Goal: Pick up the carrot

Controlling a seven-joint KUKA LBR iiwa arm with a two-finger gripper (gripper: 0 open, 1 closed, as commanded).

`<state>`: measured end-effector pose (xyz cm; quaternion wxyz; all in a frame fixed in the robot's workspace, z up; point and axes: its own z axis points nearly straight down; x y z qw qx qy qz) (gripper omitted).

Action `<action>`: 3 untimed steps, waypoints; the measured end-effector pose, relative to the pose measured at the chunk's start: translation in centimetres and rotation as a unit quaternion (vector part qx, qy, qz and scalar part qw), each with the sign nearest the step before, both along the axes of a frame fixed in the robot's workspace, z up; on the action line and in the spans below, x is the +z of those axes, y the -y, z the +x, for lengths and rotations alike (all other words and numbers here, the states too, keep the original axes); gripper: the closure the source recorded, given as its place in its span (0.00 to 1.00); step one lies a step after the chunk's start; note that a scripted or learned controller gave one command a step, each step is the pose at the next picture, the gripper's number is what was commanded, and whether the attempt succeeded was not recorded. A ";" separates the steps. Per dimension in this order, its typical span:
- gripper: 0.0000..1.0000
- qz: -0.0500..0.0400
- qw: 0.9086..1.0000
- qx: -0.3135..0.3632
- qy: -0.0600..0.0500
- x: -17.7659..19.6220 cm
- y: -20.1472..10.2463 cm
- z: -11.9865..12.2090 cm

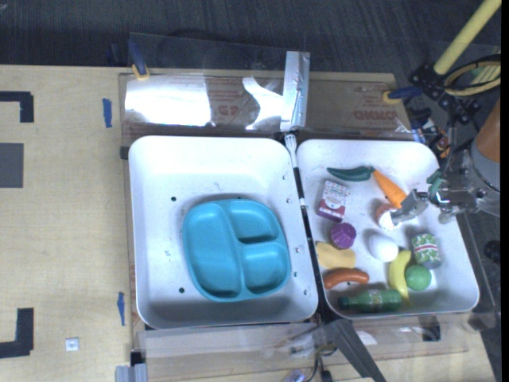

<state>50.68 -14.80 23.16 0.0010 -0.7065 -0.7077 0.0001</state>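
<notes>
Camera view, looking down on both bins: I find the carrot (389, 186) in the right bin (461, 289), upper part, lying at a slant w/ one end toward the far wall and the other toward the bin's middle. It sits just right of the green pepper (350, 173) and right of the pink carton (334, 199).

Gripper (407, 205) is low in the same bin, reaching in from the right, tips just below and beside the carrot's lower end. I can't tell if it touches. Fingers: can't tell whether apart or together; glare and metal parts blur the tips. Nothing is visibly between them, so I don't log a grasp.

Status, my judgement: approach is about done, gripper is at the target. Not done: secure grip and lift. Carrot rests on the bin floor.

Risk noted: crowded nbrs. A white egg (383, 248) and a red-white item under the tips sit close, so a wrong pick is possible.

Left bin (151, 213) holds a blue tray (236, 247); not relevant to this task.
</notes>
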 end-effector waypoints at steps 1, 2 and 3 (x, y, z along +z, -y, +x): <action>0.00 0.000 1.000 -0.004 -0.001 -8.0 3.3 5.6; 0.00 -0.001 0.995 0.096 0.003 -14.5 5.3 12.0; 1.00 -0.002 0.995 0.096 0.006 -13.4 5.3 12.1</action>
